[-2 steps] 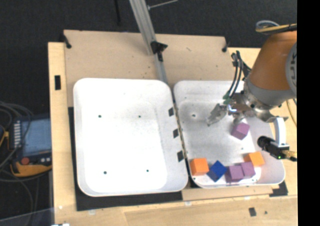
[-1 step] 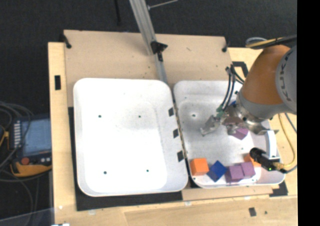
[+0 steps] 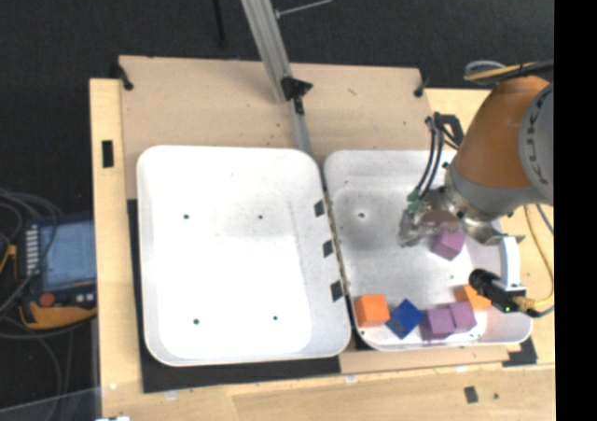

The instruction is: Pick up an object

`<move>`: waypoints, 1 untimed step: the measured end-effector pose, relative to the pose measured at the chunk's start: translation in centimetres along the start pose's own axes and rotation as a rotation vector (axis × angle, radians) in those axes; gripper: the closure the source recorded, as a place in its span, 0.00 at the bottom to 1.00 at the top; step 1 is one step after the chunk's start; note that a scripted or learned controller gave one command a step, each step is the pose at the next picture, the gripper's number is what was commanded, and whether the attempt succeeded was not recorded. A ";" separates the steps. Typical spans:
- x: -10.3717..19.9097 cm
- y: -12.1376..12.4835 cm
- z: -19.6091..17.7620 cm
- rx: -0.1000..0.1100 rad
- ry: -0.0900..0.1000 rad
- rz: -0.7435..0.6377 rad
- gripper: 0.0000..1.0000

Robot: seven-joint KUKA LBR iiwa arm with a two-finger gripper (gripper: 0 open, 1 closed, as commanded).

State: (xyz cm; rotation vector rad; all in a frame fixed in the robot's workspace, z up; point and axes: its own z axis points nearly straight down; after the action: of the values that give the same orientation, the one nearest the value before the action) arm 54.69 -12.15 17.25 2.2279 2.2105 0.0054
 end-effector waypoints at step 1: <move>-0.1 0.4 -6.5 -0.004 -0.002 -0.011 1.00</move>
State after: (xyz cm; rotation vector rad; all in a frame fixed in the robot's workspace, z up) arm 55.10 -12.24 23.71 2.2124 2.2198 0.0077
